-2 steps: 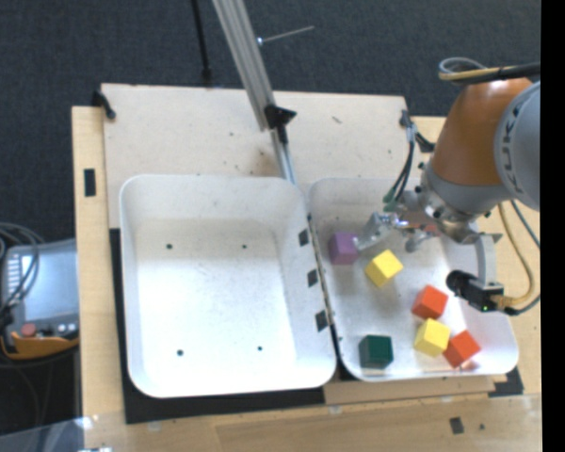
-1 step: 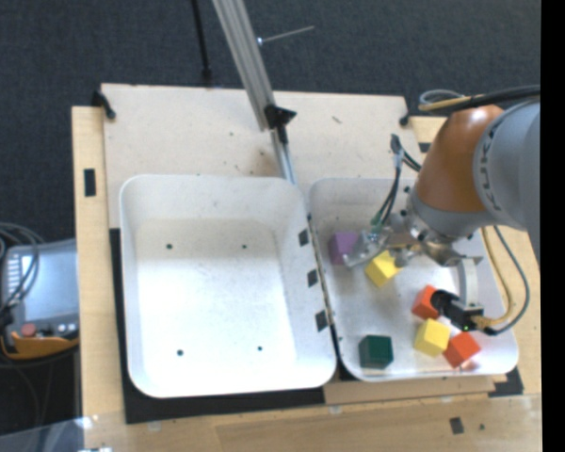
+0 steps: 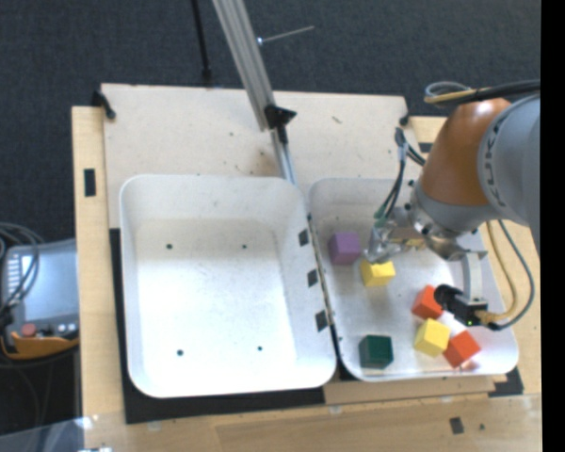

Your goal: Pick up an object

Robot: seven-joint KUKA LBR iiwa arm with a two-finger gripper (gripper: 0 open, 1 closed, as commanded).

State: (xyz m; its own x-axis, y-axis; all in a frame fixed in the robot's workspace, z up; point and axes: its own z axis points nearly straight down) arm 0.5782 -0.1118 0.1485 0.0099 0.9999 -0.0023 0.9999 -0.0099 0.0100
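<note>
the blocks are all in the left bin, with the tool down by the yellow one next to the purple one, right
Not quite: the blocks lie in the right bin, not the left bin. The camera view shows the tool down by the yellow block next to the purple block, all inside the right bin.

- The two bins [image 3: 217, 196] are white, the left one flecked with small dark dots.
- The arm [image 3: 508, 158] is grey with an orange band.
- One block [image 3: 345, 247] is purple.
- One block [image 3: 378, 272] and another block [image 3: 431, 337] are yellow.
- Two blocks [image 3: 426, 303] [image 3: 462, 347] are orange-red.
- One block [image 3: 377, 350] is dark green.
- The bench [image 3: 169, 130] is pale tan.
- The floor [image 3: 75, 26] is dark grey.
</note>
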